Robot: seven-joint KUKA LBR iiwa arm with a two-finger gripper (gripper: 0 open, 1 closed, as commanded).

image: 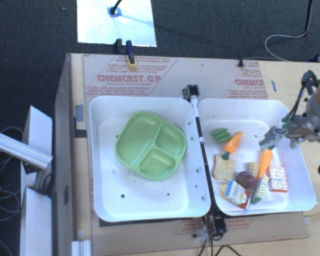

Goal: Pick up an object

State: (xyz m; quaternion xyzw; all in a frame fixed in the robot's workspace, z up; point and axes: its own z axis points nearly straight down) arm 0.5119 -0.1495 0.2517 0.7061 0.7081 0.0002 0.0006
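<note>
End effector (270,137) hangs over the right bin (296,116), can't tell its grip state. Food toys are piled toward the tabletop's front-right corner, an orange carrot (264,163) right below it.

Divided plate (151,145) in left bin (104,196); toy food (245,167) in right bin (301,188).

Glossy green plastic plate (151,152); smooth white plastic bins (104,196).

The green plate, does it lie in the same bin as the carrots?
No, the green plate lies in the left bin, while the carrots lie in the right bin.
</note>
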